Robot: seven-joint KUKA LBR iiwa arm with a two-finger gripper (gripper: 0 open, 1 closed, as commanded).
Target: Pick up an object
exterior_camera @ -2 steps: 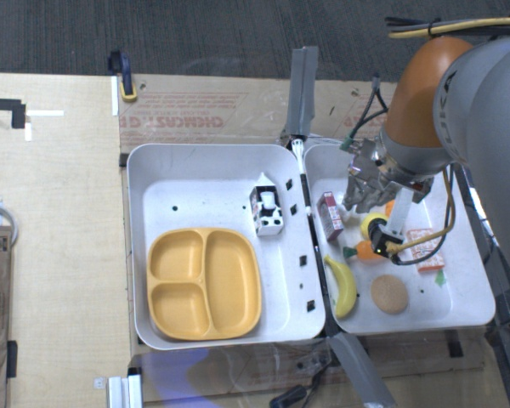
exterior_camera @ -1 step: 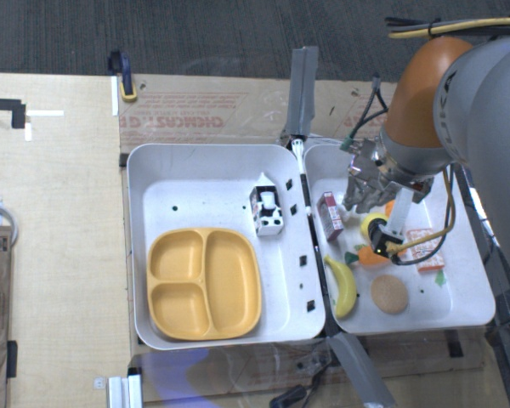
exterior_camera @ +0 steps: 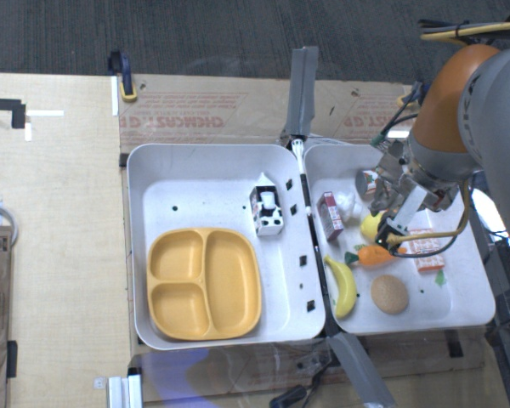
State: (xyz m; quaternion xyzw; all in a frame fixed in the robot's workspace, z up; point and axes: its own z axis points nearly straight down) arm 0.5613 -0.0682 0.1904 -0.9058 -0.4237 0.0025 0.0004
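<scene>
My gripper (exterior_camera: 389,204) hangs over the middle of the right bin (exterior_camera: 467,317), with the arm reaching in from the right. A small yellow round fruit (exterior_camera: 371,226) lies just below and left of it, close to the gripper or touching it; I cannot tell which. An orange carrot (exterior_camera: 373,257) lies right under that. A dark red box (exterior_camera: 330,216) stands to the left, near the bin's left wall. A banana (exterior_camera: 342,286) and a brown round lump (exterior_camera: 389,295) lie toward the front. A silver can (exterior_camera: 367,180) is partly hidden behind the gripper.
An orange-and-white packet (exterior_camera: 427,246) lies to the right of the carrot. The left bin (exterior_camera: 153,168) holds a yellow divided plate (exterior_camera: 205,283) and a black-and-white block (exterior_camera: 266,210) near its right wall. A grey divider (exterior_camera: 303,92) rises between the bins.
</scene>
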